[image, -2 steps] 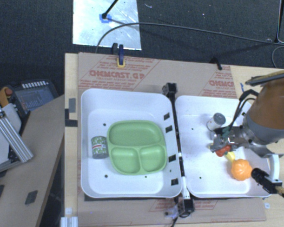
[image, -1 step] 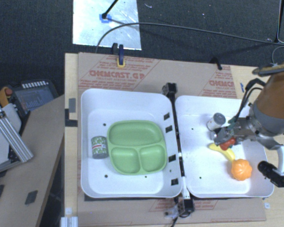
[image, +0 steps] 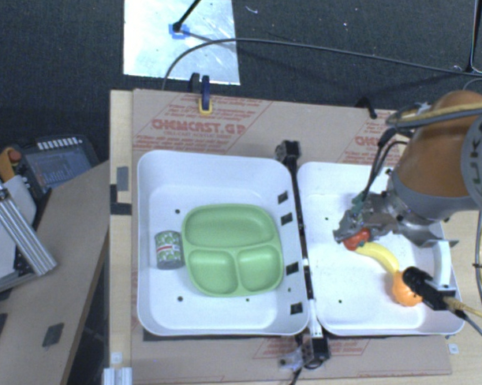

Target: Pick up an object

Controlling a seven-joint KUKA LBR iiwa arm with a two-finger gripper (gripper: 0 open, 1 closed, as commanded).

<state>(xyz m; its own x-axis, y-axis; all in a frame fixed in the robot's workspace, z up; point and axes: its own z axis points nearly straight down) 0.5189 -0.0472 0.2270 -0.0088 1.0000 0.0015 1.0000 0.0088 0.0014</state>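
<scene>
My gripper (image: 352, 229) is low over the middle of the right bin (image: 332, 309), reaching in from the right. A small red object (image: 355, 241) lies right at its tip, partly hidden by it. I cannot tell whether the gripper touches or holds it. A yellow banana (image: 381, 256) lies just right of the red object, curving toward the front. At the banana's near end sits an orange fruit (image: 404, 294).
The left bin (image: 158, 185) holds a green divided plate (image: 227, 249) in its middle and a small can (image: 169, 249) on its side to the plate's left. A raised divider (image: 296, 229) separates the two bins. The arm's bulky wrist (image: 443, 167) hangs over the right bin's far right.
</scene>
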